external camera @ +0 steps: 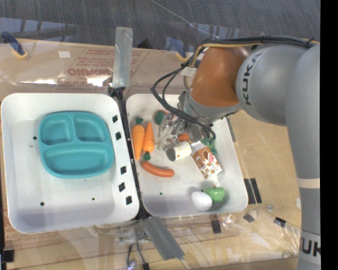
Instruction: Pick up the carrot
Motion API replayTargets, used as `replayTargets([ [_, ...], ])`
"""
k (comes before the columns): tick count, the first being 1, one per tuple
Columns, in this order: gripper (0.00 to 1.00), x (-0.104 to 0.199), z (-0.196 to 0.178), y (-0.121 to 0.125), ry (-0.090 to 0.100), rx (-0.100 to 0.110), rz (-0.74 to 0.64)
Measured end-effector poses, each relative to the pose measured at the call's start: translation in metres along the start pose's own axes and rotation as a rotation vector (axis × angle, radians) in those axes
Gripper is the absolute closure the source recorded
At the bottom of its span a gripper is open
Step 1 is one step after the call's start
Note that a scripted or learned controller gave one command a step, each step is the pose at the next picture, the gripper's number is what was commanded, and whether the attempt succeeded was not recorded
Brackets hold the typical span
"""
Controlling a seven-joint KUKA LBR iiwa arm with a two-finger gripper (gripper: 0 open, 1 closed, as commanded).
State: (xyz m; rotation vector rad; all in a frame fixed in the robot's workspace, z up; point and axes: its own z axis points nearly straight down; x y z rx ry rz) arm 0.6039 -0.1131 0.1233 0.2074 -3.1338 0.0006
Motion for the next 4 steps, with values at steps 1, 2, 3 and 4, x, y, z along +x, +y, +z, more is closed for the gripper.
replayTargets([
  [1,1.00,-0.008,-0.067,0.094,-0.001,-0.002,0.118],
  [2,1.00,-0.002,-0.081,0.116,0.001,-0.002,-0.250],
  [3,1.00,0.006,-0.131,0.027,0.000,-0.001,-0.571],
  [4,1.00,0.003,-0.063,0.072,0.006,-0.004,-0.227],
])
